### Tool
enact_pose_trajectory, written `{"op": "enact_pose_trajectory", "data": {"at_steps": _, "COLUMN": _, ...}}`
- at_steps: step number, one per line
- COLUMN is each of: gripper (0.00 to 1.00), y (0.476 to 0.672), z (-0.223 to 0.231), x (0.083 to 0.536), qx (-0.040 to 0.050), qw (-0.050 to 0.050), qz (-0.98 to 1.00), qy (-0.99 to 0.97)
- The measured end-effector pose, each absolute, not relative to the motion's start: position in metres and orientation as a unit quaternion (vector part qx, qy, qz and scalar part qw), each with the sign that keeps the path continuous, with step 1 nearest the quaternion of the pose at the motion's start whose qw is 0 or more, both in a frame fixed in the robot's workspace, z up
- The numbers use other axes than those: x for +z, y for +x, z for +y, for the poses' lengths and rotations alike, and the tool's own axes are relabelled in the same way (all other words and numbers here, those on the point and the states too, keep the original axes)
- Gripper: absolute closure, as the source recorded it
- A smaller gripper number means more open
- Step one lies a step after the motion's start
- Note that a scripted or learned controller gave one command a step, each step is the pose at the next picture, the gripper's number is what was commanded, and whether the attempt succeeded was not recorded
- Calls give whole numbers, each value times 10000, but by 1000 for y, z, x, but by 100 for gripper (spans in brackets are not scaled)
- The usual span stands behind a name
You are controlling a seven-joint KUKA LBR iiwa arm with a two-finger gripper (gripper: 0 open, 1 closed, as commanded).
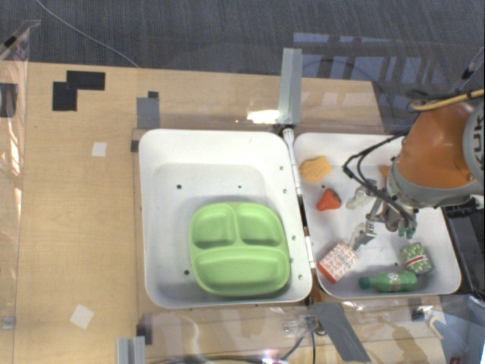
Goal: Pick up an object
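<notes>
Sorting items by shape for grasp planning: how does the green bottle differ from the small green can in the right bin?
The green bottle is long and slim; the green can is short and stubby. The bottle is plain green with a pale label mid-body; the can shows a green-and-white pattern. The bottle lies along the bin's near edge; the can sits just above it, closer to the hand. Both are green and rest in the right bin.

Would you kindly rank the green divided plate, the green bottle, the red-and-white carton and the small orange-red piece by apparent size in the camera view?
Largest to smallest:
1. green divided plate
2. green bottle
3. red-and-white carton, close to the bottle, so uncertain
4. orange-red piece
</notes>
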State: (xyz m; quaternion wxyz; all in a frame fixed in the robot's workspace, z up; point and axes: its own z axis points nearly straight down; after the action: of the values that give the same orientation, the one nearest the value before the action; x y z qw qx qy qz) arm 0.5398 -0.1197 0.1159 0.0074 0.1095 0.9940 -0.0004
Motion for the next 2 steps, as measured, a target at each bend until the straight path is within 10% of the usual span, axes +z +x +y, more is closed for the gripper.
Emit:
{"op": "enact_pose_trajectory", "data": {"at_steps": 1, "gripper": 0, "y": 593, "z": -94, "x": 90, "qx": 12, "qw": 67, "qz": 9721, "qy": 2343}}
{"op": "enact_pose_trajectory", "data": {"at_steps": 2, "gripper": 100, "y": 597, "z": -93, "x": 105, "qx": 17, "qw": 146, "qz": 9729, "qy": 2308}}
